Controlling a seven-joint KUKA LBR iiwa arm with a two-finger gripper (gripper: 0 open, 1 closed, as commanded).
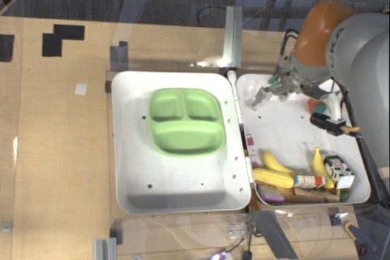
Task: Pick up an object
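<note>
Camera view: two white bins. Left bin holds one green divided tray. Right bin holds two bananas, one corn cob. Gripper hangs above it, fingers slightly parted, holding nothing.

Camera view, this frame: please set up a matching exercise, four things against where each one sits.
Things:
1. green divided tray
2. corn cob
3. gripper
4. small banana

Places:
A. right bin, near edge, left part
B. upper left of the right bin
C. middle of the left bin
D. right bin, lower right, beside a black-and-white item

Pairs: 1-C, 2-A, 3-B, 4-D
</note>
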